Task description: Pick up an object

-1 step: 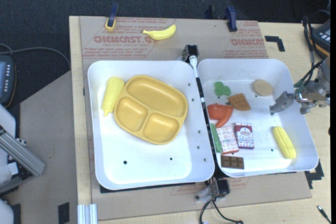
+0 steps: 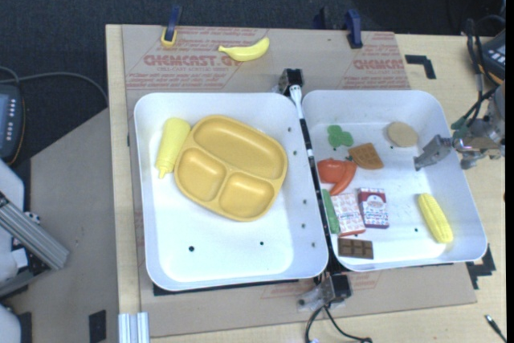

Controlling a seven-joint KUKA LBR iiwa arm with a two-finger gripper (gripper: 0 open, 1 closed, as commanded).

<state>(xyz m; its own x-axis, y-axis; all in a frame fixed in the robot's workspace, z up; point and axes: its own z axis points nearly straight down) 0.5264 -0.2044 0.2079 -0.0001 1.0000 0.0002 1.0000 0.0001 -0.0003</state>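
Observation:
The right bin (image 2: 450, 112) holds a green toy (image 2: 340, 136), a tan round piece (image 2: 401, 134), a brown cracker (image 2: 366, 156), a red pepper (image 2: 336, 173), two red-and-white packets (image 2: 360, 210), a chocolate bar (image 2: 355, 248) and a corn cob (image 2: 434, 218). My gripper (image 2: 432, 152) reaches in over the bin's right side, just right of and slightly below the tan round piece and above the corn cob. Nothing shows in its grasp.
The left bin (image 2: 217, 253) carries a yellow divided plate (image 2: 231, 166) and a yellow bottle (image 2: 171, 144) along its left. A banana (image 2: 246, 51) lies on the cardboard behind the bins. Blue clamps (image 2: 352, 28) sit at the bench's far edge.

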